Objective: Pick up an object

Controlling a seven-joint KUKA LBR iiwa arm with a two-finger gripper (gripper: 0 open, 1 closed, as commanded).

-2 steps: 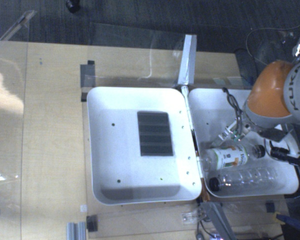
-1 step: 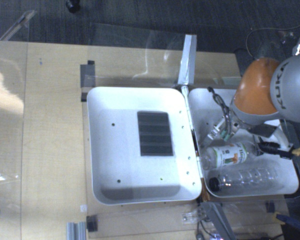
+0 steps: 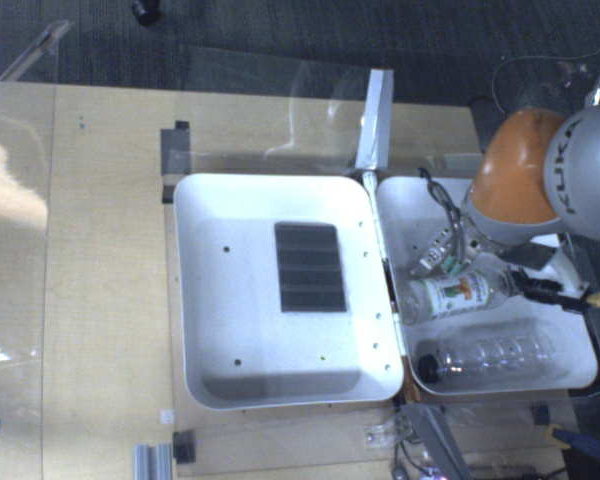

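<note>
My gripper (image 3: 438,256) reaches down into the right bin (image 3: 405,200), below the arm's orange band (image 3: 515,168). It hangs just above the left end of a clear bottle (image 3: 458,294) with a white and green label, which lies on its side. I cannot see whether it touches the bottle. A second clear bottle (image 3: 490,357) with a black cap lies along the bin's near wall. In the left bin (image 3: 210,268) a flat black ribbed pad (image 3: 309,266) lies at the middle.
A raised divider (image 3: 385,268) separates the two bins. A clear plastic sheet (image 3: 20,168) covers the bench at the left. Cables (image 3: 550,293) trail across the right bin beside the arm.
</note>
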